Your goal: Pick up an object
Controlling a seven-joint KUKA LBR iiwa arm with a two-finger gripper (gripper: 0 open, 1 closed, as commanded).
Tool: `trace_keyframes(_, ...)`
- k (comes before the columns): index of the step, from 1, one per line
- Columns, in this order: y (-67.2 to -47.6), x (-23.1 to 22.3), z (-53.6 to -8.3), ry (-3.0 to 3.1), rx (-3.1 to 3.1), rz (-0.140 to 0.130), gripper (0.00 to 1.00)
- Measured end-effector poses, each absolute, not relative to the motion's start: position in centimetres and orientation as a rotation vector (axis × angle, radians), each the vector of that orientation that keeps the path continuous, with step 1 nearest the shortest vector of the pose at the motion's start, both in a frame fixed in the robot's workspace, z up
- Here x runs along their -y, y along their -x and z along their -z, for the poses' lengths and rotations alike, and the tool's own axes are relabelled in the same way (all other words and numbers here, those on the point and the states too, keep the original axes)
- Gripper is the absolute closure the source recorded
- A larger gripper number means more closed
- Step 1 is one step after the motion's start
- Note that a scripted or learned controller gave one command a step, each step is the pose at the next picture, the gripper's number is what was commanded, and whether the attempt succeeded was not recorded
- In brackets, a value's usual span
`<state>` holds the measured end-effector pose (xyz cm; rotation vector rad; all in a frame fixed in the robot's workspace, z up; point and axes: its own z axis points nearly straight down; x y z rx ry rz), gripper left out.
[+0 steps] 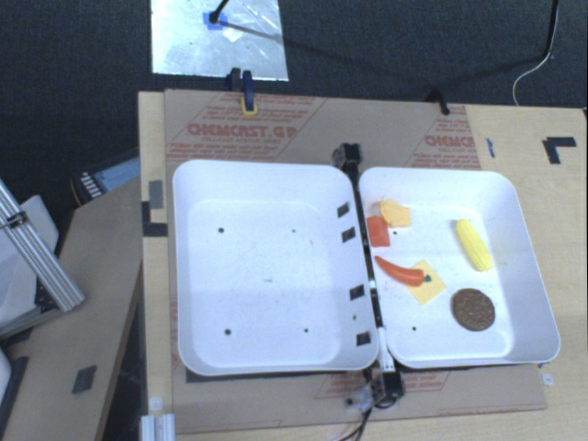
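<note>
The right bin (524, 246) holds several toy food pieces. A yellow corn cob (473, 243) lies toward its right side. A round brown patty (473, 309) sits near the front right. A red chili pepper (400, 270) lies across a yellow cheese slice (428, 287) near the bin's left wall. Behind them are a small orange-red block (378, 231) and a pale yellow chunk (396, 213).
The left bin (266, 265) stands beside the right one, joined along a black clipped seam (358, 255). Both rest on a cardboard sheet (303, 122) on the wooden bench. A silver sheet (219, 24) lies on the dark floor behind. An aluminium frame (37, 255) stands at left.
</note>
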<state>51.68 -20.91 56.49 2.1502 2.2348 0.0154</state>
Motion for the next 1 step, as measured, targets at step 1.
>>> trace_keyframes(1,-51.71,20.94,-57.65,-2.143,-2.235,-0.017,1.0)
